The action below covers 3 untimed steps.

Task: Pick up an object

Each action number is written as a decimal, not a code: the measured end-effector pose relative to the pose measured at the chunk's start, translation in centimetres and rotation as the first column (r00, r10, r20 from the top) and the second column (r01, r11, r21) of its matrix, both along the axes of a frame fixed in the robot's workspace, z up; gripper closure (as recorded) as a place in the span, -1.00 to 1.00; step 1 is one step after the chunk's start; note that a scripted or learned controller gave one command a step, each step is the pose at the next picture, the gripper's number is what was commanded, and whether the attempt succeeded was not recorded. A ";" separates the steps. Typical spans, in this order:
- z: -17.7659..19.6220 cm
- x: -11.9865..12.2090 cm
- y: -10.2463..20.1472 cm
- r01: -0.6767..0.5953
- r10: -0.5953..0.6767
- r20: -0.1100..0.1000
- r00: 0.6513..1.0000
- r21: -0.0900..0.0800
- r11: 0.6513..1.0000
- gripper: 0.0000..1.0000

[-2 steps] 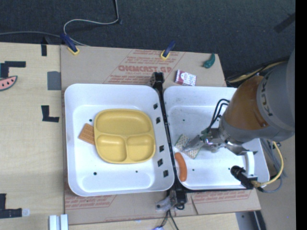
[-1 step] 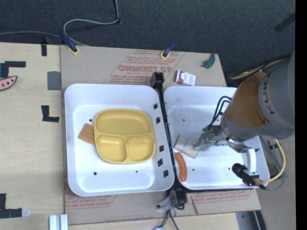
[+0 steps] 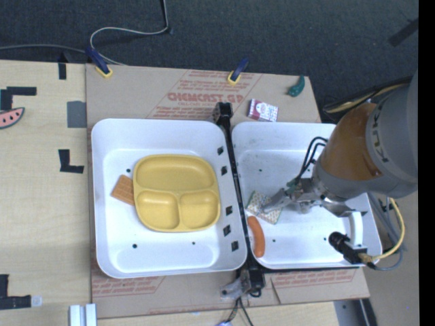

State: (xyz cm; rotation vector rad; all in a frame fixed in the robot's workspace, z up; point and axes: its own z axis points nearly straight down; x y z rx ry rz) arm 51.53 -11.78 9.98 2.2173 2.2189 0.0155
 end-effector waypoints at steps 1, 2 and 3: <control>-1.2 0.7 1.5 0.002 -0.002 -0.006 1.000 -0.005 1.000 -1.00; -1.2 4.9 2.1 0.000 0.000 -0.004 1.000 -0.004 1.000 -1.00; 0.1 5.1 2.2 -0.001 0.001 0.002 1.000 -0.001 1.000 1.00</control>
